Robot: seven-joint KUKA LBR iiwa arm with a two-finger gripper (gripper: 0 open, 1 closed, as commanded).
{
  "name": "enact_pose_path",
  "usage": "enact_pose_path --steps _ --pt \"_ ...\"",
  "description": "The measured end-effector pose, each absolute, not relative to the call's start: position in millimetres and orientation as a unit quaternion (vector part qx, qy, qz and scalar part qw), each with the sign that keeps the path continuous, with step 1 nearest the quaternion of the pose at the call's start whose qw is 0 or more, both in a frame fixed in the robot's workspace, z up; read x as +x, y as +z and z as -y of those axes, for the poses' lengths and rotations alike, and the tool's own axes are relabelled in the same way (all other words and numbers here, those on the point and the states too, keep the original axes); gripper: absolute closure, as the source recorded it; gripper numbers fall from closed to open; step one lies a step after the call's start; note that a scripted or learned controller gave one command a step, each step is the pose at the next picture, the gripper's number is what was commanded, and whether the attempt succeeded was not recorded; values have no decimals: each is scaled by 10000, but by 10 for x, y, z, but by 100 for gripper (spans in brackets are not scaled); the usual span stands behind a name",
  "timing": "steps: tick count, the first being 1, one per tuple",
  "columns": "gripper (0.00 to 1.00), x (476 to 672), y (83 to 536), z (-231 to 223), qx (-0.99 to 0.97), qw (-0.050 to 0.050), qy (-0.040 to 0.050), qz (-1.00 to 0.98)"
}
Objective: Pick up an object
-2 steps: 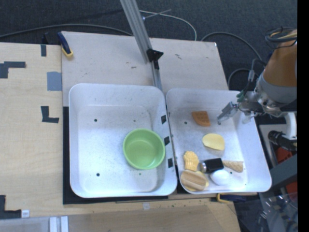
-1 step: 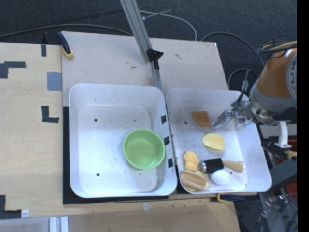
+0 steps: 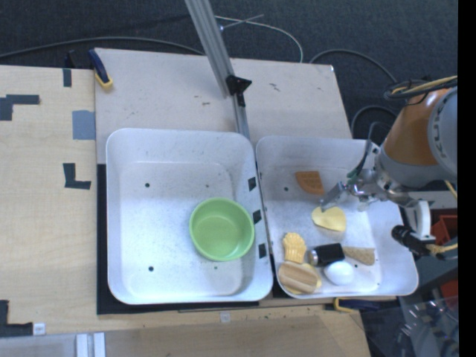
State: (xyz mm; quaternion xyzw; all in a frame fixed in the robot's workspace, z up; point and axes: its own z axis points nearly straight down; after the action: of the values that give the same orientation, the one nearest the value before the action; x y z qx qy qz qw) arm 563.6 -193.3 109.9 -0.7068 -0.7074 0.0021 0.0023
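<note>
So the yellow piece (image 3: 329, 219) is sitting in the middle of the right bin (image 3: 312, 141), lying flat on the white floor. The gripper (image 3: 335, 196) is hovering just above and beside its top edge, poking in from the right. Honestly can't tell if it's wide or narrow from this angle, and nothing is visibly being held in it.

Just up and left of the gripper, an orange piece (image 3: 309, 181) is lying flat, apart from the yellow one. Toward the near edge of the same bin a little pile is bunching up: a corn cob (image 3: 294, 247), a black cylinder (image 3: 326, 254) just beside it, a white egg (image 3: 340, 272) below that, a bun (image 3: 298, 277) in the near left corner, and a tan wedge (image 3: 360, 256) just right of the cylinder.

The arm (image 3: 416, 143) is reaching in over the bin's right rim, orange band showing.

The left bin (image 3: 178, 134) is touching the right one side by side, and a green bowl (image 3: 221, 229) is sitting upright in it, near the shared wall.

Further out, a metal pole (image 3: 212, 32) is slanting down to the bins' far edge, a blue clamp (image 3: 100, 69) is gripping the board's far left corner, and cables (image 3: 260, 28) are trailing on the dark floor.
</note>
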Motion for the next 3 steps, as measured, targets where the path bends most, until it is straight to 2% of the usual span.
enact_pose_path --steps 1,2,3 --pt "100 5648 1225 1924 -7063 15 9 7079" --pt "100 5758 1764 1893 -7063 -18 -9 7079" --pt "100 5769 2285 1890 -7065 -20 -9 7078"
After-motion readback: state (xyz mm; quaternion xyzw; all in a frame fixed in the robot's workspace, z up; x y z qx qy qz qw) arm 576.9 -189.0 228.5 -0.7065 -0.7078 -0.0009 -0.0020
